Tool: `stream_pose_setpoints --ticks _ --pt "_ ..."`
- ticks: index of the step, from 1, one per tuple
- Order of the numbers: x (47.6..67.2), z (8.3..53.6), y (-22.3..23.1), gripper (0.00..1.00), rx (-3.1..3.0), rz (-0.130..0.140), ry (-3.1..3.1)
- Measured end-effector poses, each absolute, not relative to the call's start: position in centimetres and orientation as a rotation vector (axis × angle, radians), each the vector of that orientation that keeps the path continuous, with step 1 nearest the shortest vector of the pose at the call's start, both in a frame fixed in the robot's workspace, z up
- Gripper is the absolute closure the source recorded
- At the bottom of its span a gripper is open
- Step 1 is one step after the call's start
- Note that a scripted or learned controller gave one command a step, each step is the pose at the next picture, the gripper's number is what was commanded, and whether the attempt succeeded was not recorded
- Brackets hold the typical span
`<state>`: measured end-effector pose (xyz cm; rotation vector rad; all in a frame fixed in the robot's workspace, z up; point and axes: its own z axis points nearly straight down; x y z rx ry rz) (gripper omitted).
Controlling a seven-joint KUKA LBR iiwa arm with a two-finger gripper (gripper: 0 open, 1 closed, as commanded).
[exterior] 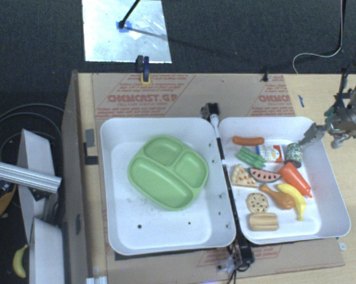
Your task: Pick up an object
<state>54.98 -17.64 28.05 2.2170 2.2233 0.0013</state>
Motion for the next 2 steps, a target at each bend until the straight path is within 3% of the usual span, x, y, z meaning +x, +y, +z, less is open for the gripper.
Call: stream_pose_setpoints --ticks 1,2 --pt "55.1 14.8 -20.8 0.00 2.224 -0.003 2.222" --pt "61.2 9.9 -16.3 0.00 2.215 0.005 2.218"
